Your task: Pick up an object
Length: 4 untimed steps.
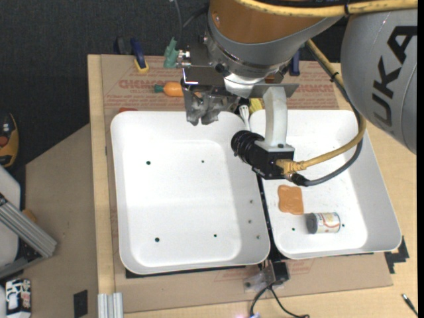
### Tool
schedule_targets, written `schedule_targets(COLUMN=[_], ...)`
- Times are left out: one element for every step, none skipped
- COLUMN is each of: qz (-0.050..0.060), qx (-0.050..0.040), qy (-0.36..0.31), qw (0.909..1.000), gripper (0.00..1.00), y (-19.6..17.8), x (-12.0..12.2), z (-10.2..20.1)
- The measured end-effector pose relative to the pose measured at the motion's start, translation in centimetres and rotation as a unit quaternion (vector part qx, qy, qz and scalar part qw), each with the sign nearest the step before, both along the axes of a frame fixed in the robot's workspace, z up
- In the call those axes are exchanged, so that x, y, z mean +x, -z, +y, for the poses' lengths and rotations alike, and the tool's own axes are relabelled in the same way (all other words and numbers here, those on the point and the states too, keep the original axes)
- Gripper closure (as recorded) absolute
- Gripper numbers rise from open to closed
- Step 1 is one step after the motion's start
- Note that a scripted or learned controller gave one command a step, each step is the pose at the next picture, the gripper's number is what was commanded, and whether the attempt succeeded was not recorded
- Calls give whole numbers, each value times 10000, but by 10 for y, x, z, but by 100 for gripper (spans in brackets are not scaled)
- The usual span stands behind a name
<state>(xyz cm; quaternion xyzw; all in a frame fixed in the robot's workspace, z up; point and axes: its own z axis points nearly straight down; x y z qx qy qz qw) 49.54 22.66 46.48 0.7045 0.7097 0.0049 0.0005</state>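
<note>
One camera looks down at a slant on both bins; the arm enters from 3 o'clock, close beneath the lens.

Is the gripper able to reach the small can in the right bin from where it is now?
Probably yes. The can lies on its side near the front of the right bin, with open floor around it; a brown piece lies beside it, apart. The gripper is at the left bin's back edge, so the arm must cross over.

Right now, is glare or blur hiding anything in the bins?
In the camera view, the left bin is brightly lit and nearly washed out. The brown block and the small can in the right bin read clearly. The gripper is dark and slightly soft, and the arm looks blurred up close.
</note>
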Motion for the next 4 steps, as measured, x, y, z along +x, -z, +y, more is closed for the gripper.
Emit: schedule_targets(qz=[22, 89, 128, 95], qx=[-26, -64, -46, -44], qy=[25, 96, -2, 29], qw=[10000, 9999, 9999, 9999], gripper=[100, 100, 100, 100], y=[-6, 103, 253, 324], x=[1, 9, -8, -20], z=[-3, -119, -24, -2])
